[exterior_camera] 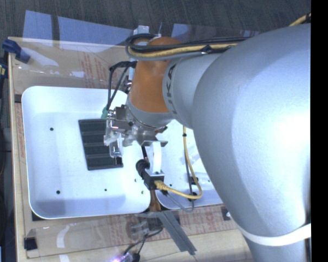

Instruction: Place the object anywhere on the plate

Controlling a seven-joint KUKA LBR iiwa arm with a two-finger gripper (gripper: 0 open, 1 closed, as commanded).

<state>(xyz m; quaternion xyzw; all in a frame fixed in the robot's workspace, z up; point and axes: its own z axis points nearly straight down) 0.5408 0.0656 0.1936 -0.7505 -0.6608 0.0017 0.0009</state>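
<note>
Left bin (54,146): a dark ribbed plate (98,143) lies flat near its middle, long axis running up and down the view with a slight tilt. The hand (116,141) sits over the plate's right edge, the orange-banded arm (153,91) bulking in from the right. Whether the hand is spread or pressed together cannot be told; mounting hardware and cables crowd it, and no object can be made out in it. The object to be placed cannot be identified anywhere in view; the arm hides most of the right bin (180,201). Judgement: the plate lies directly left of the hand, so any placing move goes leftward and down
</note>
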